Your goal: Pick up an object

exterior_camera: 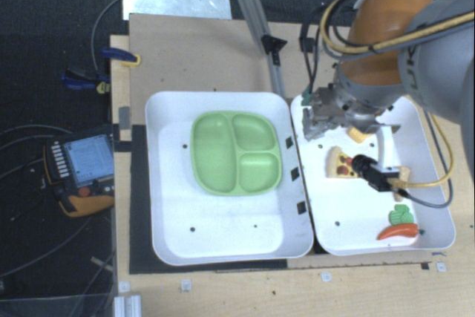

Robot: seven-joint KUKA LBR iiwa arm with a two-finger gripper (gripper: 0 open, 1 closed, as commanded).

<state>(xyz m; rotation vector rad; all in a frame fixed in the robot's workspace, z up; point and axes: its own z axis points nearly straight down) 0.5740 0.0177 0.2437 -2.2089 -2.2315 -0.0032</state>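
My gripper (315, 126) hangs over the upper left of the right bin (349, 226); I cannot tell whether it is apart or together. A toy pizza slice (341, 162) lies flat just beside it, and a toy carrot (398, 231) sits well apart in the bin's lower corner. I judge the slice light, stiff and smooth. It looks thin, so I would pinch across its two long edges.

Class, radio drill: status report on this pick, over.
Gripper over right bin, far corner by the divider, hold unconfirmed. Pizza slice and carrot lie loose in that bin. Green plate in left bin, clear of the work.
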